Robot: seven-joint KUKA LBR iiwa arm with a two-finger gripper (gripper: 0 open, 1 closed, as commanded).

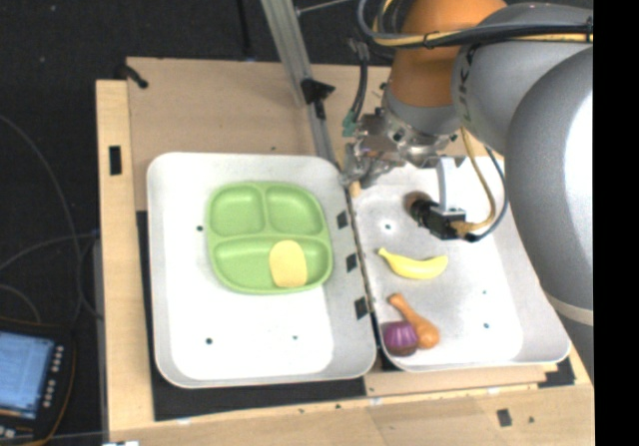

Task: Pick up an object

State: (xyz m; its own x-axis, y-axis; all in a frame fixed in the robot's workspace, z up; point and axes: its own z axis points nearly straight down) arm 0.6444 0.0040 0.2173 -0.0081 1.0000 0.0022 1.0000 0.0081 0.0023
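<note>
Nearest candidate: banana (pixel 413 265), lying flat about mid-way across the right bin (pixel 489 319), touching nothing. Toward that bin's front rim lies a purple and orange toy (pixel 407 330), tucked near the inner wall. Other option: a yellow piece (pixel 289 263) in the large near compartment of the green plate (pixel 240 220), in the left bin (pixel 185 334).

My tool (pixel 369 163) hangs over the far inner corner of the right bin, by the seam between the bins. I see nothing carried. Whether it is apart or together, I cannot tell.

Risks, as I judge them:
- The banana is low and curved, so a descent off its centre-line could roll it or skid it aside.
- The toy sits close to the wall, so coming down there may strike the rim.
- The yellow piece is hemmed in by the plate's ridges, and the plate may slide or lift with it.

Room: there is open white floor on every side of the banana. A slanted metal strut (pixel 285 25) stands just beside my tool at the seam, so I should keep clear of it. Tan surface (pixel 200 105) shows beyond the bins.
</note>
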